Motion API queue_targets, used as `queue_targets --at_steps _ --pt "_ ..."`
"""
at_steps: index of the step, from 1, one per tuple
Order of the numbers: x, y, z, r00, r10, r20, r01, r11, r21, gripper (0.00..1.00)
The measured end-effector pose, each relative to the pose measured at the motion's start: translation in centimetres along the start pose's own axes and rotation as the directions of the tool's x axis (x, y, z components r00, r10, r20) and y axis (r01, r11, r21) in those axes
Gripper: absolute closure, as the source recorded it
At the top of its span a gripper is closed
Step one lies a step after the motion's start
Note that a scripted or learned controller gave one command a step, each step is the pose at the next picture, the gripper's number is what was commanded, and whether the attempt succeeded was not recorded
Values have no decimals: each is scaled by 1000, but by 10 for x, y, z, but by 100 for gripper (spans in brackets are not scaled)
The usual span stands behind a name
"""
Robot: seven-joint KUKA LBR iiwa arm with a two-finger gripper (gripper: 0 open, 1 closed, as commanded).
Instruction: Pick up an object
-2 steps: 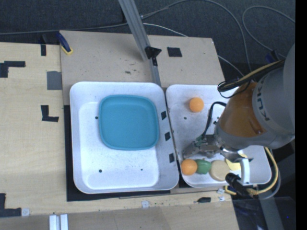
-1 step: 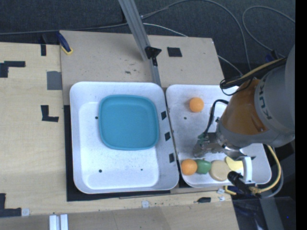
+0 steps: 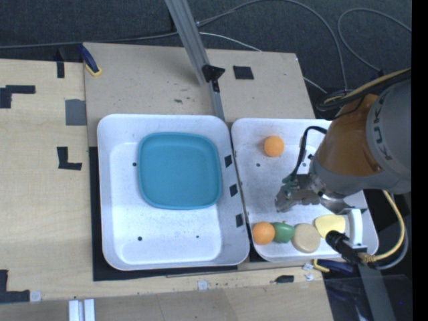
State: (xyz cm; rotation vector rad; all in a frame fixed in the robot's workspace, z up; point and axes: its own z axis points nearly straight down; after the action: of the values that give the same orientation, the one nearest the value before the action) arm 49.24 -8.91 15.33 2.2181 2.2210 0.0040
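Note:
The right bin [image 3: 257,182] holds an orange ball [image 3: 273,146] near its far side. Along its near edge lie another orange ball [image 3: 263,233], a green piece [image 3: 283,232], a beige round piece [image 3: 306,238] and a yellow piece [image 3: 330,225], close together. My gripper [image 3: 291,198] hangs over the middle of this bin, above bare floor, a little beyond the near row of objects. The grey arm with its orange band [image 3: 348,139] covers the bin's right part. I see nothing between the fingers.
The left bin [image 3: 114,179] holds a turquoise square plate [image 3: 179,170]. A grey metal pole [image 3: 194,39] slants down to the gap between the bins. Cables trail at the right of the bench.

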Motion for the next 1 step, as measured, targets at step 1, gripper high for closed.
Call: queue_targets --at_steps 1 --pt "0 1 -52 1000 1 0 -1 1000 0 100"
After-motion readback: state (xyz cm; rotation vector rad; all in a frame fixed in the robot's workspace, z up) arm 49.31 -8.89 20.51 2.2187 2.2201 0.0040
